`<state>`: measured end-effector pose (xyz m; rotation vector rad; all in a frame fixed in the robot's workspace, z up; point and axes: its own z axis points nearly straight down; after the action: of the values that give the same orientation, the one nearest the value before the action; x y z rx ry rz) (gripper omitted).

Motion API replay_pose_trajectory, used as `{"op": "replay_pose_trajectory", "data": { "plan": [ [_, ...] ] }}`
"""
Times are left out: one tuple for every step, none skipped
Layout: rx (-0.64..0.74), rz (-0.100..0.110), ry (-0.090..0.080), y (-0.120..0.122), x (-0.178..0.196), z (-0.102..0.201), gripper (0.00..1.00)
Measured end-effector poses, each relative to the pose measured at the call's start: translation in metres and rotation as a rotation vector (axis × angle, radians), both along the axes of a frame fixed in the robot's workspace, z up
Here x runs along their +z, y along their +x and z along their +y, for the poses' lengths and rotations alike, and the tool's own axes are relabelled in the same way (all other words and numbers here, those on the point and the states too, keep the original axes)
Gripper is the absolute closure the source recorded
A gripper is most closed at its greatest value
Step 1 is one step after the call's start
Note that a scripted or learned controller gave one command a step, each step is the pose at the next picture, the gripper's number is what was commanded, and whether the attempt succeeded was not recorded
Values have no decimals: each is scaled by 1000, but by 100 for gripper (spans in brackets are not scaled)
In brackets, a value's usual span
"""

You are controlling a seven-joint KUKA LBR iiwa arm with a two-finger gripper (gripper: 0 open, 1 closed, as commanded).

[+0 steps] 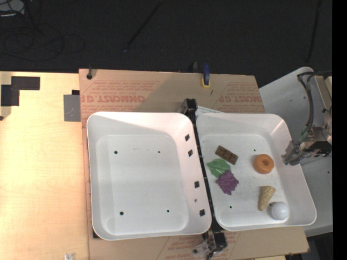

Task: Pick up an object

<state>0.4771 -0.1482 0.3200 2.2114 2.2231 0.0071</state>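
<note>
The right bin (282,124) holds several small objects. A brown chocolate bar (226,155) lies near its middle, with a green leaf-like piece (218,167) and a purple grape bunch (228,182) just below it. An orange donut (264,163) sits further right. Near the front right corner lie a tan cone (265,196) and a white ball (280,210). My gripper (291,156) hangs over the bin's right rim, just right of the donut and apart from it, with nothing seen in it.
The left bin (108,145) stands beside the right one, joined by a black clipped divider (196,167). Both rest on a cardboard sheet (141,93) on a wooden bench (38,172). A grey arm base plate (287,93) fills the right side.
</note>
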Motion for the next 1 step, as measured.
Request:
{"op": "replay_pose_trajectory", "data": {
  "plan": [
    [-8, 18, 4, -3, -137, -36, 100]
  ]
}}
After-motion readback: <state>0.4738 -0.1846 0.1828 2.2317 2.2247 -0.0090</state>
